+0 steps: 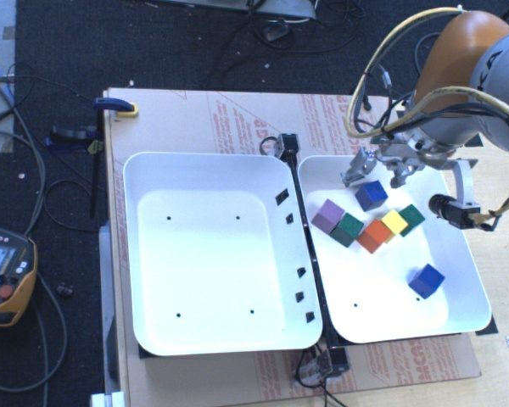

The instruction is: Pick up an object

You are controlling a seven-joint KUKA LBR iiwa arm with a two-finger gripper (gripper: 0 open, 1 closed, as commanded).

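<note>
The gripper [379, 174] hangs over the far part of the right bin [458, 312], fingers spread wide with nothing between them. The blue cube [371, 195] sits just below the fingertips, apart from them.

Risk: a tight cluster lies just beside this target, comprising the purple block [328, 215], green block [349, 228], orange block [375, 235], yellow block [394, 222] and a second green block [411, 216]. An off-centre descent would likely nudge the cube or jam a finger against a neighbour. A second blue cube [426, 281] stands well apart and looks easier to reach.

The arm reaches in from the right, wrist pitched downward.
</note>
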